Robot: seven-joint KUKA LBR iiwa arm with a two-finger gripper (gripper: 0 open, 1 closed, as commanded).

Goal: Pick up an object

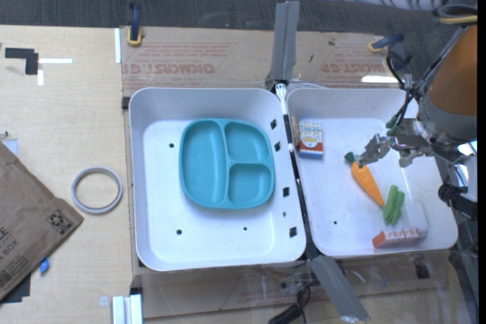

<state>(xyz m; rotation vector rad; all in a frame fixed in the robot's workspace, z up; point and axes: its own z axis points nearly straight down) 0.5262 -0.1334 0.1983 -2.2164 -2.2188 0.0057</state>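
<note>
In the right bin [334,235] lie an orange carrot [367,183] with a green top, a green pod [393,205], a small white and orange box [310,139] and a red and white packet [399,237]. My gripper [391,152] hangs over the right half of this bin, just above and to the right of the carrot's top end. It stands open, and nothing sits between its fingers [373,150]. The pod and the packet lie below it towards the bin's front.
The left bin [152,186] holds a teal divided plate [227,163]. A grey divider bar [285,34] stands behind the seam between the bins. On the bench to the left lie a grey tape ring [96,189] and a brown cardboard box [26,220].
</note>
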